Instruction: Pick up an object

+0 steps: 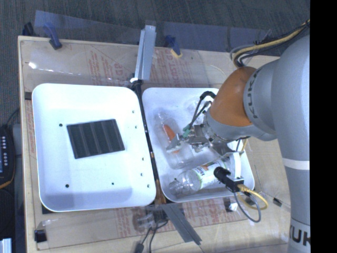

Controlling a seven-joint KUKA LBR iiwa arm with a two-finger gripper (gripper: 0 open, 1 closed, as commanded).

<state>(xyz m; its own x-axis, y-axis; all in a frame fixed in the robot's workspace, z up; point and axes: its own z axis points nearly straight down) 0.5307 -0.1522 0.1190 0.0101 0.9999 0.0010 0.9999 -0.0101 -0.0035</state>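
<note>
I see arm (263, 99) reaching from right, low into right bin (152, 96). Gripper (184, 138) sits over middle of bin, near orange thing (168, 132). Clear bottle (195, 181) lies on its side by front wall, close under wrist. Gripper too small and blurry; I cannot tell if jaws apart or together. Maybe going for orange thing, since it points that way. Left bin (47, 188) has dark ridged mat (96, 138), well apart.

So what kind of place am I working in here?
Probably a robotics lab's grasping test bench: two white bins on a wooden board, clutter like a clear plastic bottle, and cables trailing off the arm.
</note>
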